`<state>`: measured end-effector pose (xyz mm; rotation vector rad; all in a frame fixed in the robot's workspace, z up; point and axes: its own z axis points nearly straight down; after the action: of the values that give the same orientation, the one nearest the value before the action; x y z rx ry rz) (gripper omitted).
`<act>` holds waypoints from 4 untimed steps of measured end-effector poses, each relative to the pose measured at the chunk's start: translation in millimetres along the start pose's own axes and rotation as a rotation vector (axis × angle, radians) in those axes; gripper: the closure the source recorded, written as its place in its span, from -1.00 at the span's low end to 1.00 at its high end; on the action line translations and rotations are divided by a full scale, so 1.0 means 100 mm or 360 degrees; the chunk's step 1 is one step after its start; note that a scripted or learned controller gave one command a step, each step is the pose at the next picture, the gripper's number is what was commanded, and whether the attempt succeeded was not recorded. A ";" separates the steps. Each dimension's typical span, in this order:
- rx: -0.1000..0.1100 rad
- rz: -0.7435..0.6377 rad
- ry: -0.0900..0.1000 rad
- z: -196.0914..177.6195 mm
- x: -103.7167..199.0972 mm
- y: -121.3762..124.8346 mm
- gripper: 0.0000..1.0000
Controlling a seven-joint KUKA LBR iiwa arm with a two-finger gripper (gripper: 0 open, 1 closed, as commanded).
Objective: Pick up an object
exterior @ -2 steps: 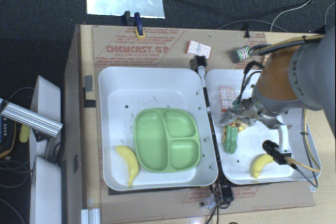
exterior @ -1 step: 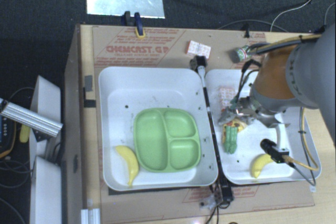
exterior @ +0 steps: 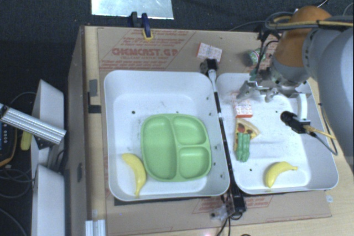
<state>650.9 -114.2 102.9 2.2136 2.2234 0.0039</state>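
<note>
My gripper hovers over the far end of the right bin, its fingers open with nothing between them. Just below it, near the bin's left wall, lies a small red and white box. Further toward the front come a toy pizza slice and a green vegetable piece, touching each other. A yellow banana rests near the front of that bin.
The left bin holds a green divided plate and a second banana at its front left corner. A small paper card lies on the cardboard behind the bins. The arm's bulk covers the right bin's far right corner.
</note>
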 end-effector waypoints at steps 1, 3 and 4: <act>0.0007 0.0005 0.0003 0.19 0.26 -0.47 -1.00; 0.0004 0.0005 0.0003 0.08 0.27 -1.14 1.00; 0.0001 0.0000 0.0003 -0.83 0.87 -0.56 1.00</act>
<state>594.3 -27.7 185.4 2.2151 2.2244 0.0055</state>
